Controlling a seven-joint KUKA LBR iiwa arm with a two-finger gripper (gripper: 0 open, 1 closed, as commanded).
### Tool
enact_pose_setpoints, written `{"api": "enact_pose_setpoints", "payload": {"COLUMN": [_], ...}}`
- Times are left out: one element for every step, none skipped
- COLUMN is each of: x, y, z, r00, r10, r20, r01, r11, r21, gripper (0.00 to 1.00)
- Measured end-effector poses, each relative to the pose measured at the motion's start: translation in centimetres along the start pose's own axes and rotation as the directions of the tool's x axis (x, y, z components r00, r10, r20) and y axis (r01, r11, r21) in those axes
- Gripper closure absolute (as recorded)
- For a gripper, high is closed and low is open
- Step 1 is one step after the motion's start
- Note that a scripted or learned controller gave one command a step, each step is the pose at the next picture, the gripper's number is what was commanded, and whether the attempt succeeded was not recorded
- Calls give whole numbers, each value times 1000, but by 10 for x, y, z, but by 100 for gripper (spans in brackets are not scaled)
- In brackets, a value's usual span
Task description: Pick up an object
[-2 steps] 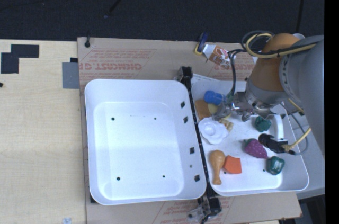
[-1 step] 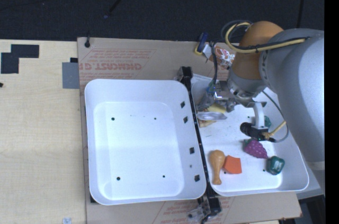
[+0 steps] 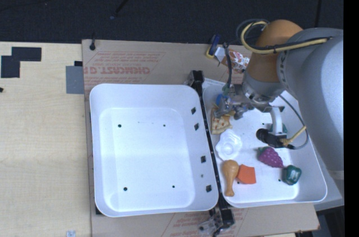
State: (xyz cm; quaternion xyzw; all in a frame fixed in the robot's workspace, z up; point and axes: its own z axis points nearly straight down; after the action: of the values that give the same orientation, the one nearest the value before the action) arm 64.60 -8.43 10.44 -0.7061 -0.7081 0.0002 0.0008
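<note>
Grey arm is reaching into the right bin, gripper hanging near its upper-left corner over a waffle-patterned toy, grip state unreadable.

toys (clustered) in right bin

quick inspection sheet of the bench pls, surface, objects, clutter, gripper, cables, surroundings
surface: brown board with mirrored print carries two white bins; left bin shows a bare floor with small dark holes; right bin holds the objects.
job's things: purple grape bunch, teal piece, orange block, tan drumstick, white crumpled piece, tan flat piece.
clutter: small blue and yellow item on the board behind the right bin.
gripper: gripper low over the right bin's back left part; finger state cannot be told.
cables: yellow and black loop at the arm's wrist; thin lines on the dark floor.
surroundings: pale wood table at left with dark patches.
</note>
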Motion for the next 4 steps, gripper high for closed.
{"api": "enact_pose_setpoints", "payload": {"x": [68, 218, 265, 332], "y": [0, -2, -23, -18], "z": [-89, -125, -137, -157], "r00": [1000, 1000, 1000, 1000], "r10": [-4, -12, -2, -4], "r20": [-2, -5, 0, -2], "r01": [4, 12, 2, 4], "r11": [1000, 1000, 1000, 1000], "r21": [-8, -4, 1, -1], "gripper": [100, 100, 100, 100]}}
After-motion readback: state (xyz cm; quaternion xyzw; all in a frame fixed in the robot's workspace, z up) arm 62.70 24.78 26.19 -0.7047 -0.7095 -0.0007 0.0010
